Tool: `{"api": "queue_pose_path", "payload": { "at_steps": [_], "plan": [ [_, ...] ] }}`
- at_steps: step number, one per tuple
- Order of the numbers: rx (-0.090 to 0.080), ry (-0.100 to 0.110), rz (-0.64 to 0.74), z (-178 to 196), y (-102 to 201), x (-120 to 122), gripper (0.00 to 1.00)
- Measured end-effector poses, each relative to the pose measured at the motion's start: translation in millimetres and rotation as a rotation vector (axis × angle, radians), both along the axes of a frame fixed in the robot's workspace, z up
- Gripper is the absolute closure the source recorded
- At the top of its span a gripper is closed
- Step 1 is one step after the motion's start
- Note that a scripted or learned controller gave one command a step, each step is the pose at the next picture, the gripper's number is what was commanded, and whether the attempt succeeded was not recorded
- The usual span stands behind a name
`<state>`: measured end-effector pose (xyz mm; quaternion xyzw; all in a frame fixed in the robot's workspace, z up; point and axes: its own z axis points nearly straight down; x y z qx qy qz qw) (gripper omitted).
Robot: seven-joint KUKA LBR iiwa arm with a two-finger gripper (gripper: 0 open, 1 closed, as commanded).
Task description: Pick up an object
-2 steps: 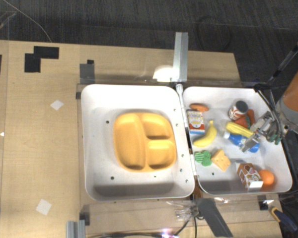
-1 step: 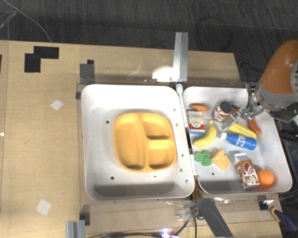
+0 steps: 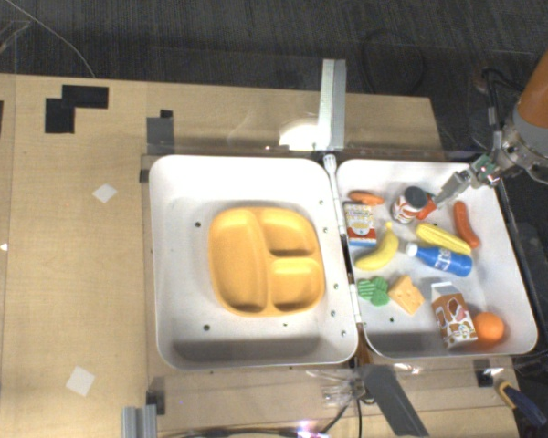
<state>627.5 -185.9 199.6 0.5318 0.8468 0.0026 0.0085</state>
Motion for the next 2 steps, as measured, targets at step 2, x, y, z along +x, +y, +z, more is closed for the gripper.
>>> {"api": "queue_pose_path", "payload": {
  "at_steps": [2],
  "plan": [
    [0.002, 0.008, 0.060, -112, 18, -4, 0.00]
  ]
}}
